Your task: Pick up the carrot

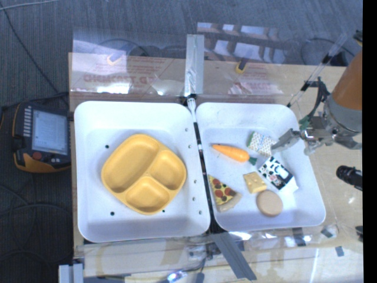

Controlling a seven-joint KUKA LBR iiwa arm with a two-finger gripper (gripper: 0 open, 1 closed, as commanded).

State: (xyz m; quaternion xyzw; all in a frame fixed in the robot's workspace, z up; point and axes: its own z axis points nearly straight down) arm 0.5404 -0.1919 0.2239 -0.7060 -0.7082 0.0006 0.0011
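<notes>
My tool [294, 138] hovers at the right edge of the frame, whether open or closed I cannot tell, and the carrot [231, 152] lies untouched in the right bin [235, 112], so the pick remains.

I saw bright, even overhead light. The white bins [141, 114] were near blown out, with soft, short shadows under the items. Glare streaked the clear plastic sheet [235, 46] at the back. Focus was slightly soft overall, and the carpet [47, 28] looked dimmer and grainy.
</notes>
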